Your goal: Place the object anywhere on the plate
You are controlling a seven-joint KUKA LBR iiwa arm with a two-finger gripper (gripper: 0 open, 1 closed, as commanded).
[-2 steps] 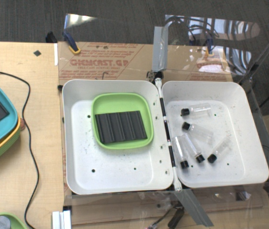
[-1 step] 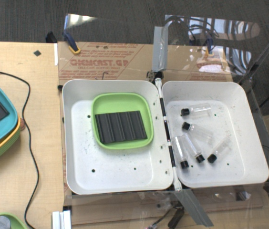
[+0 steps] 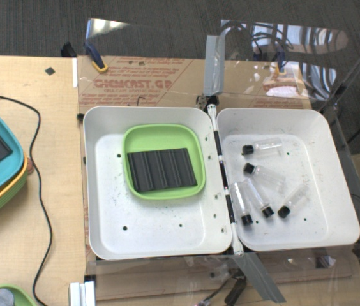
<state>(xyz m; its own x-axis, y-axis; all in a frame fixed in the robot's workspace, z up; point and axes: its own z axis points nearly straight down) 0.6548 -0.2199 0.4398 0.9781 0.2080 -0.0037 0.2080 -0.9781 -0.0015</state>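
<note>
Cardboard [image 3: 143, 80] printed "CHEMCAST GP", green plate [image 3: 163, 162], clear black-capped vials [image 3: 264, 178] unlabelled

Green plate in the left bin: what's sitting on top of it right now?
A dark ribbed rectangular pad lies on the green plate, covering most of its floor. What is under the pad cannot be seen. The clear tubes lie in the right bin.

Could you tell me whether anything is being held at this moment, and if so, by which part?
Nothing is seen held: the clear vials lie loose in the right bin, and the green plate sits in the left bin.
</note>
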